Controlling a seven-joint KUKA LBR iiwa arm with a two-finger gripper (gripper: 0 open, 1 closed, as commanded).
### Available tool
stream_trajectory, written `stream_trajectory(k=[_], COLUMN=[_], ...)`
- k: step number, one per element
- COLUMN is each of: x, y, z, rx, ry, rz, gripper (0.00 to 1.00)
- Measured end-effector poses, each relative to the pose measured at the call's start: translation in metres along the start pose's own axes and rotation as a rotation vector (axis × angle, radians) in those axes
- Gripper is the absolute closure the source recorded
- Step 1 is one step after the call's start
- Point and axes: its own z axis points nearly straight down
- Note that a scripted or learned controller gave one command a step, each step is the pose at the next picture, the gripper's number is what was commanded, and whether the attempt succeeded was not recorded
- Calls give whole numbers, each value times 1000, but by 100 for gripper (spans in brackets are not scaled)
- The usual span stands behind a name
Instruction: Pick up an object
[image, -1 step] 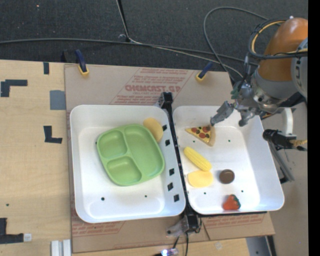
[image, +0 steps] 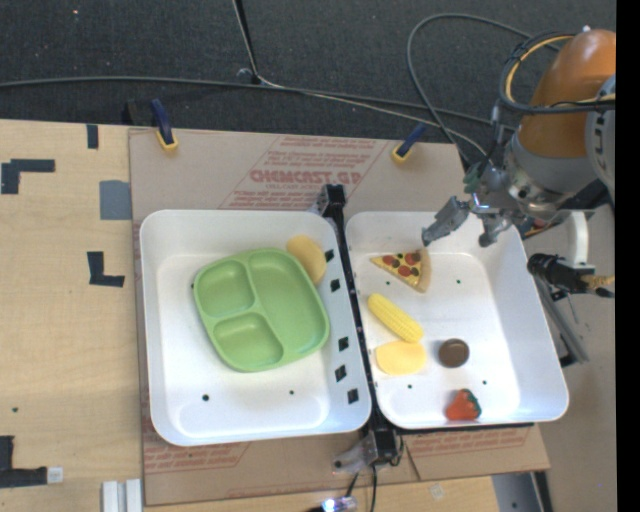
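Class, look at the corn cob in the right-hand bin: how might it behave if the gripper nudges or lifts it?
The corn cob looks rounded and elongated, so a sideways nudge would probably roll it. It looks like a rigid toy, likely light and stiff. Its tapered, smooth shape may slip between the fingers unless gripped across the middle.

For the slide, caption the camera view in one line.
Open gripper poised over right bin of toy food, near pizza slice; green tray in left bin.
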Motion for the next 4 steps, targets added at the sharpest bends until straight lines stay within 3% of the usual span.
stream_trajectory(k=[1, 3, 4], x=[-6, -14, -14], y=[5, -9, -7], z=[49, 146, 133], rx=[5, 6, 2], ry=[0, 0, 0], rz=[1, 1, -1], gripper=[0, 0, 100])
